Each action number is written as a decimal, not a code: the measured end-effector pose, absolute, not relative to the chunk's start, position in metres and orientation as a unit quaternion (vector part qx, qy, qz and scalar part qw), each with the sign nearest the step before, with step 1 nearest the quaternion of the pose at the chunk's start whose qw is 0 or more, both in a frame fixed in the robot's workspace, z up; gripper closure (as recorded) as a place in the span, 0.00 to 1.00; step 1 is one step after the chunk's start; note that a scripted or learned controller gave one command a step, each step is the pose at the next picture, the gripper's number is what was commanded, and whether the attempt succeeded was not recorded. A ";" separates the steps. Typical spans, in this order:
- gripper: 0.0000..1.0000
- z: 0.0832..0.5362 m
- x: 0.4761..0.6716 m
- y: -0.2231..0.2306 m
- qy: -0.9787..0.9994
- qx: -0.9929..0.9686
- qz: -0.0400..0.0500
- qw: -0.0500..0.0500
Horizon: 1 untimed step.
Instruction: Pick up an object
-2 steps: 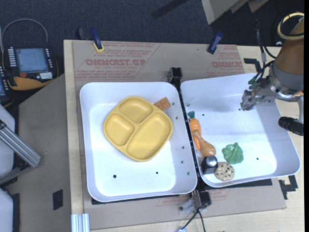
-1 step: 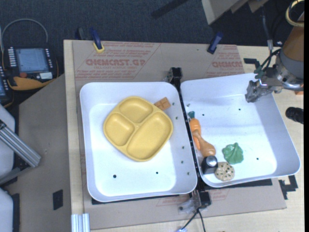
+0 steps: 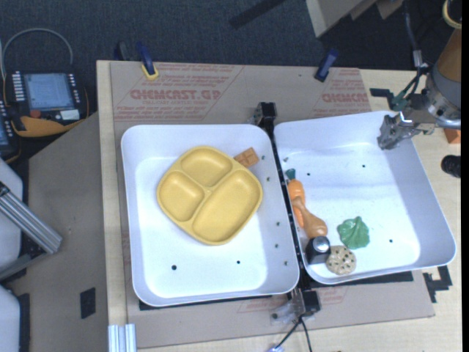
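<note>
My gripper (image 3: 390, 133) hangs over the far right corner of the right bin (image 3: 381, 174), well away from the objects. An orange carrot (image 3: 301, 207) lies along that bin's left wall. Near the front edge sit a green leafy piece (image 3: 355, 231), a round speckled cookie (image 3: 341, 259) and a small black and silver item (image 3: 317, 247). In the left bin (image 3: 146, 218) rests a yellow divided plate (image 3: 210, 194), with a small brown block (image 3: 247, 157) at its far right edge.
Both bins stand on a cardboard sheet (image 3: 190, 90) held by blue clamps (image 3: 149, 61) at the back. A black divider clip (image 3: 265, 114) sits between the bins. A teach pendant (image 3: 45, 97) lies off the bench at the left.
</note>
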<state>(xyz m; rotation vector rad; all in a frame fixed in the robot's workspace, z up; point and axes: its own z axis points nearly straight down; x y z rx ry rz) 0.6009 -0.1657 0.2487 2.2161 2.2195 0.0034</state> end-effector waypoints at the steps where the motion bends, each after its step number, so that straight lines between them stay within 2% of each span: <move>1: 1.00 0.254 0.615 -0.112 0.709 0.705 0.001 0.002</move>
